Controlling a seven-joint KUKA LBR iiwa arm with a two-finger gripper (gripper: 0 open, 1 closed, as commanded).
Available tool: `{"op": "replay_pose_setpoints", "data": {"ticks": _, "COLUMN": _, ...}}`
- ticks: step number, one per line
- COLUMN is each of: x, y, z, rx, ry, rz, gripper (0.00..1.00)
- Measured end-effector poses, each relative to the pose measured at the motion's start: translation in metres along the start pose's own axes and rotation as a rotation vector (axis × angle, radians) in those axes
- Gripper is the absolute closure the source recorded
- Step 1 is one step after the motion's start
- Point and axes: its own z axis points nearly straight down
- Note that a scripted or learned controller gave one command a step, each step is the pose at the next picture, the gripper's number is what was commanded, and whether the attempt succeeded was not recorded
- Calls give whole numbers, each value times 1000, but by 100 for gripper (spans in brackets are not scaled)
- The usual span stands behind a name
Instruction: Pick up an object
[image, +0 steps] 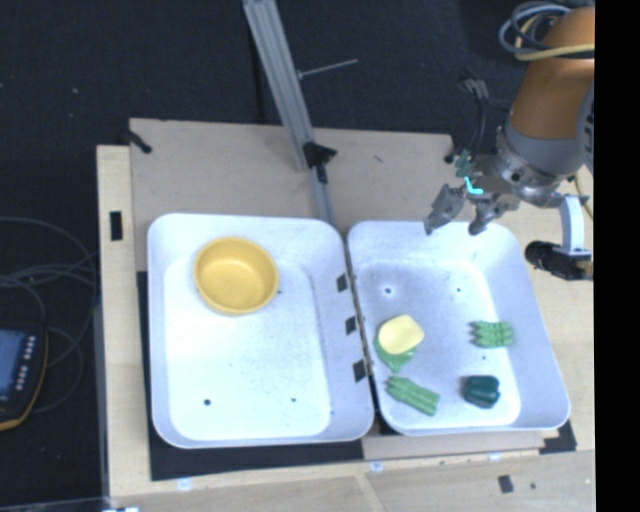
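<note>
My gripper (459, 216) hangs over the far rim of the right bin (530, 310), open, with nothing between its two spread fingers. In that bin lie a yellow-green rounded piece (399, 336) near the left wall, a ridged green piece (413, 395) just below it, another ridged green piece (491, 334) toward the right, and a dark green pepper-like piece (481, 391) at the near right. All four sit well below the gripper, toward the near side.
The left bin (250, 400) holds a yellow bowl (236, 275) at its far left. A grey metal post (285, 85) slants up from between the bins. A tablet (18, 370) with cables lies at the far left, off the bench.
</note>
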Motion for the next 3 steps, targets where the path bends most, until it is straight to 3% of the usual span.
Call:
{"op": "replay_pose_setpoints", "data": {"ticks": 1, "x": 0, "y": 0, "z": 0, "rx": 0, "ry": 0, "rz": 0, "gripper": 0}}
{"op": "replay_pose_setpoints", "data": {"ticks": 3, "x": -18, "y": -1, "z": 115, "rx": 6, "ry": -1, "rz": 2, "gripper": 0}}
